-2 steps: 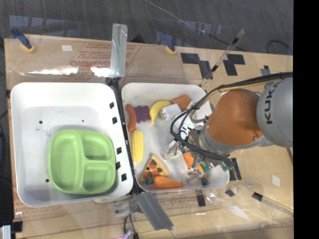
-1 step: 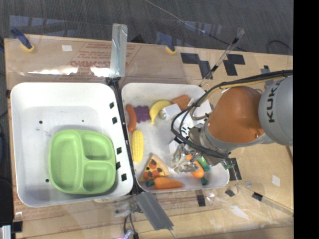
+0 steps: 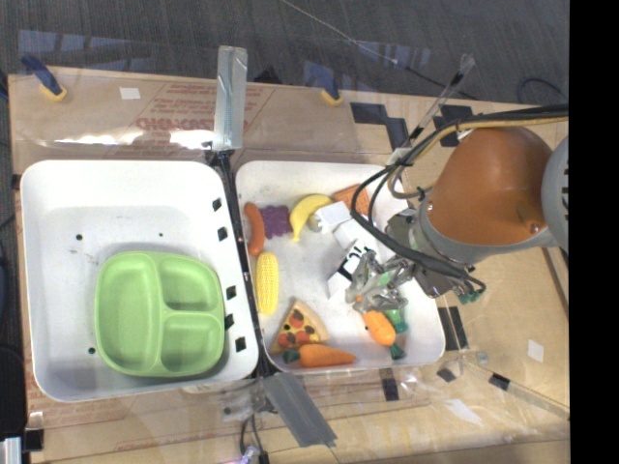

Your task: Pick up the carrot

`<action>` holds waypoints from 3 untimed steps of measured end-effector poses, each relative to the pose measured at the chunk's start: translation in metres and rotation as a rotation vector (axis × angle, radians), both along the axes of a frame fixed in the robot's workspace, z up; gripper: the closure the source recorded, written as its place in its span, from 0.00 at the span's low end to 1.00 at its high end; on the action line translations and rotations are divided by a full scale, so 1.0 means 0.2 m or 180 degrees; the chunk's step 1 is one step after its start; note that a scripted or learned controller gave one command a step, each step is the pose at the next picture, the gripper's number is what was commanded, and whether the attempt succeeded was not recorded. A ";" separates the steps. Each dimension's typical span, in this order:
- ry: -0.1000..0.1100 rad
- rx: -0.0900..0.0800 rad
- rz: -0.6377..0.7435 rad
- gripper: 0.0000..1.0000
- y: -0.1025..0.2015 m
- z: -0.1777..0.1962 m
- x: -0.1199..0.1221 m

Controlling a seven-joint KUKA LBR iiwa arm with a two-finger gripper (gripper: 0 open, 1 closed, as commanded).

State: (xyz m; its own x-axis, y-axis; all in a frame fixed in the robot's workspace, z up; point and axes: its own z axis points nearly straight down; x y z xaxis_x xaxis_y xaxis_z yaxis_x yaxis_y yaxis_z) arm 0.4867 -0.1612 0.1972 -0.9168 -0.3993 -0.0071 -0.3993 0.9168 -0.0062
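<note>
The gripper (image 3: pixel 372 293) hangs low in the right bin (image 3: pixel 426 356), reaching stage I'd judge, jaws unreadable in the clutter, while the carrot (image 3: pixel 324 357) lies along the bin's front edge, so it must shift frontward and descend.

This is a robotics lab. A wooden counter (image 3: pixel 503 394) under clear plastic sheeting carries two white bins (image 3: pixel 48 288) fixed with tape, one holding toy food (image 3: pixel 302 329). A cabled industrial arm (image 3: pixel 493 196) reaches in over grey carpet (image 3: pixel 126 8).
</note>
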 end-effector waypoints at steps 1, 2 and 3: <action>0.0013 0.0005 0.0017 1.00 0.01 0.04 0.00; 0.0015 0.0006 0.0016 0.00 0.01 0.03 0.00; 0.0018 0.0009 -0.0191 0.00 -0.18 -0.52 0.07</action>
State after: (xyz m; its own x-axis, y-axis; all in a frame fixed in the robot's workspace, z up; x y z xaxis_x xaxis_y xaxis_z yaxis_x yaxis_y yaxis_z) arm 0.5009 -0.1967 0.0924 -0.9391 -0.3435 -0.0029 -0.3435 0.9392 -0.0014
